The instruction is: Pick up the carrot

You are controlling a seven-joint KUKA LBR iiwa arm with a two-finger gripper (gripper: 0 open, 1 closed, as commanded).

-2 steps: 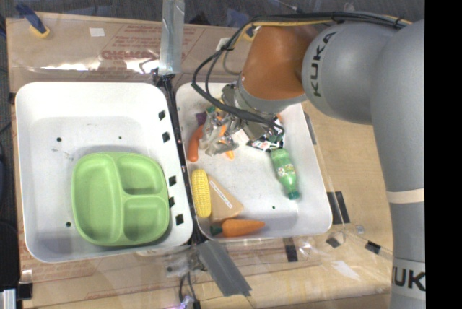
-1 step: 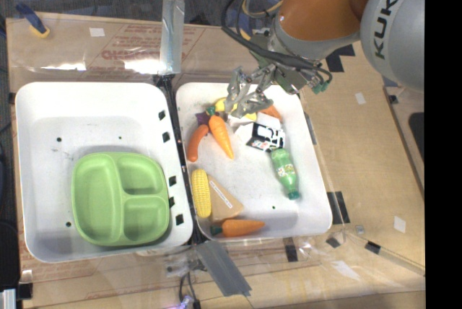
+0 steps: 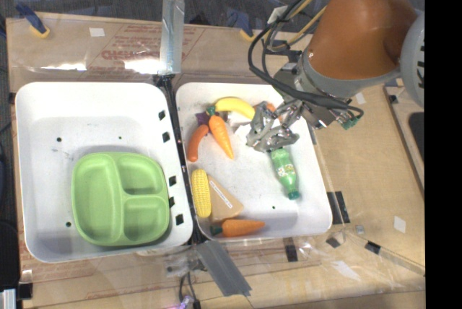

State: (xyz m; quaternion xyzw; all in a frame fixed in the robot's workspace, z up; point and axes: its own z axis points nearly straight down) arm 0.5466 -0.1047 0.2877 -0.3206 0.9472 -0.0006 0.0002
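**Operator:** When I checked the feed, the gripper (image 3: 268,133) was low inside the right bin (image 3: 312,201), toward its upper right part, just beside the top of the green bottle (image 3: 284,170). I could not tell its state from that angle, so I won't guess.

**Supervisor:** And the carrot?

**Operator:** Several orange pieces were in that bin. The one I took for the carrot (image 3: 221,136) lay tilted near the bin's upper middle, just under the banana (image 3: 234,107), with a second orange piece (image 3: 196,142) just beside it on the left. Another carrot-like piece (image 3: 240,227) lay near the front wall, close to the corn cob (image 3: 201,192).

**Supervisor:** Was anything lifted?

**Operator:** Nothing I could see. All of them rested on the bin floor, apart from the gripper. I judged the pick as not yet made: reaching over to the carrot, closing on it and raising it all remained.

**Supervisor:** The other bin?

**Operator:** It bore the green divided plate (image 3: 121,198).
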